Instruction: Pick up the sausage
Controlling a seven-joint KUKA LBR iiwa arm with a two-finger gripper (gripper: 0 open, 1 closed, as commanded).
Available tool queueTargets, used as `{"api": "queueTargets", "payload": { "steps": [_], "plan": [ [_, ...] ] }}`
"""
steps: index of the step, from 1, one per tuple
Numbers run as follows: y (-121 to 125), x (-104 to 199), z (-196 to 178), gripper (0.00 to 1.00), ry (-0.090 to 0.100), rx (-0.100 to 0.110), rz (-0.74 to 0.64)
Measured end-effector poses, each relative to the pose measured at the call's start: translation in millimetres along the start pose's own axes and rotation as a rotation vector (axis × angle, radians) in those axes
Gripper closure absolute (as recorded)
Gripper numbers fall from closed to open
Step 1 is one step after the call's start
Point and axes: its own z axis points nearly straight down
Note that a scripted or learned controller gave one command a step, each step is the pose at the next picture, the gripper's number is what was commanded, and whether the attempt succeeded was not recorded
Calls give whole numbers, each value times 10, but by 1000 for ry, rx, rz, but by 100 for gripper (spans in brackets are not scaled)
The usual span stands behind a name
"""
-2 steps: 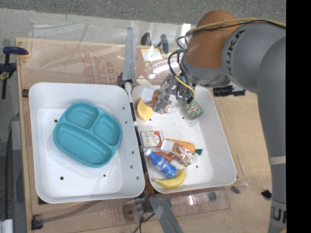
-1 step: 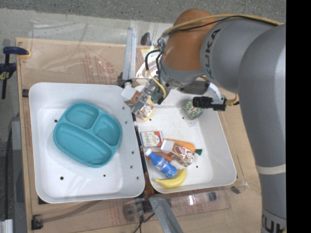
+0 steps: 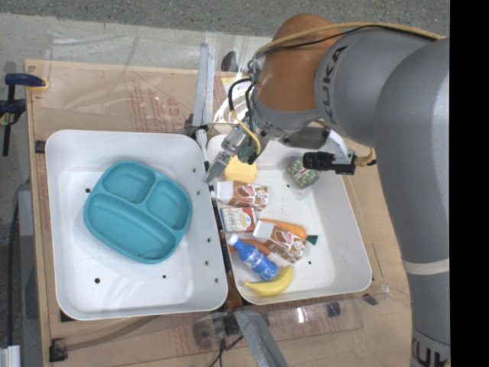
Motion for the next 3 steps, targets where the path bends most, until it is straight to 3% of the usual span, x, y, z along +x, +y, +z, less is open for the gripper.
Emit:
{"api": "queueTargets", "payload": {
  "steps": [1,2,3],
  "plan": [
    [-625,-265,7,0,0,1,-244],
    [-1336,-316,-189,0,-2,0,-439],
    [-1210,147,573,0,1,0,-59]
  ]
}}
